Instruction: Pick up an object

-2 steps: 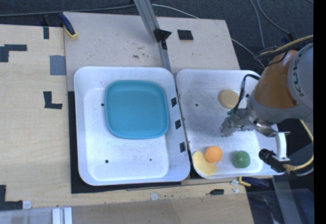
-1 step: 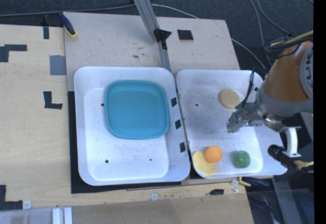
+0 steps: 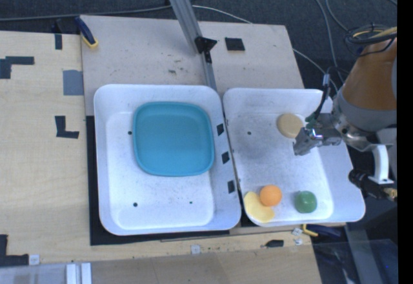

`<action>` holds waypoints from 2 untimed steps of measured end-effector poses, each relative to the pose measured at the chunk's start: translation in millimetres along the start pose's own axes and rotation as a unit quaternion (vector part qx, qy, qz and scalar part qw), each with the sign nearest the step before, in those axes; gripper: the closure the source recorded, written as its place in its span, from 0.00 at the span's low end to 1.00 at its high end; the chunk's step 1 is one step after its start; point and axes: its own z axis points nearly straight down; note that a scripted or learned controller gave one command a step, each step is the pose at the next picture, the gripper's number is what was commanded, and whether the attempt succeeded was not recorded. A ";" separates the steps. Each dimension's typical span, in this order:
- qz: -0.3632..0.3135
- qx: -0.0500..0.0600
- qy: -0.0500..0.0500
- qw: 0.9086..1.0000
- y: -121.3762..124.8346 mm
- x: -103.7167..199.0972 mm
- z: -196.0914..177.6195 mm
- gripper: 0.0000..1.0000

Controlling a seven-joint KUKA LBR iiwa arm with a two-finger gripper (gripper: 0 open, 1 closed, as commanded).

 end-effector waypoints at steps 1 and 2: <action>0.001 0.000 0.000 1.000 0.5 -3.1 -61.5 1.00; -0.001 0.002 0.001 1.000 0.0 47.0 -58.7 1.00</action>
